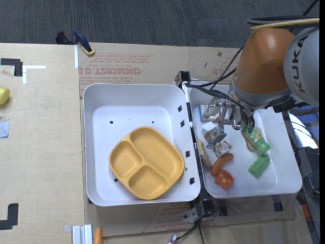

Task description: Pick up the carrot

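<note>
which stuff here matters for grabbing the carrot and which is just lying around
Job:
carrot
gripper
right bin

Lying about:
yellow tray
left bin
green pieces
red piece
yellow thing on the bench

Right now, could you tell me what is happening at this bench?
The KUKA arm reaches in over the right bin, its claw hanging above a cluster of toy food. The carrot lies just below the claw on the bin floor, not gripped. The left bin holds a yellow divided plate.
</note>
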Robot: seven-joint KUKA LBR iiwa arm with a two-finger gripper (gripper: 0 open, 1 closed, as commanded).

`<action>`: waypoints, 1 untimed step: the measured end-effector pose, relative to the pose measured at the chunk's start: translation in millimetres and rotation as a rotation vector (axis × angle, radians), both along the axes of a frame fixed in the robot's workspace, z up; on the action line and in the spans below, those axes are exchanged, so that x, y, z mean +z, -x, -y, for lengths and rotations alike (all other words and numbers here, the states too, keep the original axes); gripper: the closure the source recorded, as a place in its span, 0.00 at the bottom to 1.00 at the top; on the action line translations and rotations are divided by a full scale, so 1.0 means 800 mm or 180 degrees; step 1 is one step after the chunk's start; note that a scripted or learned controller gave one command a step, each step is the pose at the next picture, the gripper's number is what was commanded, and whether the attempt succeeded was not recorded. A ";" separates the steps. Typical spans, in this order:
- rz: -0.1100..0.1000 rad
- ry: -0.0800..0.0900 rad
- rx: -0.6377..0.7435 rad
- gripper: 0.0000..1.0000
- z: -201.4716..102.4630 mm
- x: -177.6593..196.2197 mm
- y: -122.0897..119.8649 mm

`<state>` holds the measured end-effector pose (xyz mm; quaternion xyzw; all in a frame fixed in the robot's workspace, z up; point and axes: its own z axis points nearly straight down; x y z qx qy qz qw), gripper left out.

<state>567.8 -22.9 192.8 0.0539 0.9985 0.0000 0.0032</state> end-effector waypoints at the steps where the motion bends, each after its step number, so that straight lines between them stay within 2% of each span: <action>1: -0.0012 -0.0002 -0.0212 0.00 -0.105 -0.001 0.060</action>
